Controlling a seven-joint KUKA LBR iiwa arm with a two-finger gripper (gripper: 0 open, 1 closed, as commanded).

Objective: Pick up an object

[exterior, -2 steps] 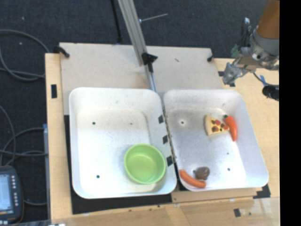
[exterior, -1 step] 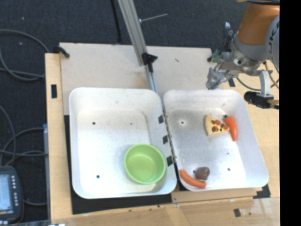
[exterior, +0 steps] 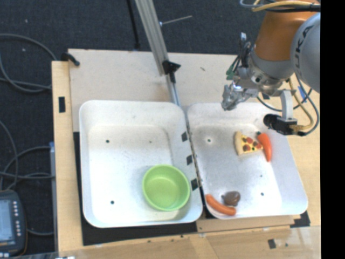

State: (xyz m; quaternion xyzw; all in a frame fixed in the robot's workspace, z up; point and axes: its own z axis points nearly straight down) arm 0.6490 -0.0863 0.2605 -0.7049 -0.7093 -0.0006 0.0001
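**Lining up over the right bin**

We see the right bin (exterior: 280,193) holding our candidates: pizza slice (exterior: 246,143) and carrot (exterior: 265,146) just below-right of the tool (exterior: 233,100). We cannot tell its spread. We should centre over one item, then descend.

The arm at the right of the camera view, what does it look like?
The arm is grey with a rounded orange band above the wrist. Thin cables loop over its top and trail beside it. Below sits a small metallic grey hand, and a black fitting hangs nearby.
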